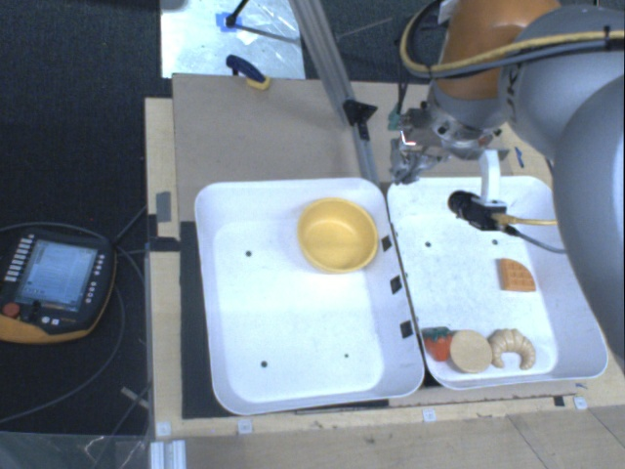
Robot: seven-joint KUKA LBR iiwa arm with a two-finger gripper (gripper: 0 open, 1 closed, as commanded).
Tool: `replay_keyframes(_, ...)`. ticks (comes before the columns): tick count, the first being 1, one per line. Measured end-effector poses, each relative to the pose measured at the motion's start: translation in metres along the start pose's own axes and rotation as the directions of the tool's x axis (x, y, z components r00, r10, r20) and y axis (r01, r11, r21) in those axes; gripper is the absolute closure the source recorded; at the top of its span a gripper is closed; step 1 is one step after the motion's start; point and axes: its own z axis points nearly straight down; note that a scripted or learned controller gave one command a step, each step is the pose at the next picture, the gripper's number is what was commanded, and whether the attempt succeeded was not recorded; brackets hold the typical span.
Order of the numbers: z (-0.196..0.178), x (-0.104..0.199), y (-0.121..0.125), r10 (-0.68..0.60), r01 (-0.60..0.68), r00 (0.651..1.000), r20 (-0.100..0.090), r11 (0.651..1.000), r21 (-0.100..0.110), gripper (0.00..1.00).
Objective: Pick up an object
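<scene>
Teach pendant (pixel 51 289) on dark floor, blue-yellow clamp (pixel 248 70) on board

Light is even and fairly bright, with the two white bins (pixel 293 360) close to washed out at their floors. A glaring pale patch (pixel 229 18) sits at the upper left of the frame. Shadows are soft and faint. The whole picture is slightly soft and grainy, and the arm (pixel 576 115) at upper right looks blurred.

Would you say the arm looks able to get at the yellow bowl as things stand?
Probably yes: the bowl sits open in the left bin with nothing over or against it, and the end effector hangs close by, above the divide between the bins.
</scene>
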Motion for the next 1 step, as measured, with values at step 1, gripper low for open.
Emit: replay_keyframes(1, 0.0043, 0.0621, -0.0026, 0.0, 0.0, 1.0, 0.0, 1.0, 0.0, 1.0)
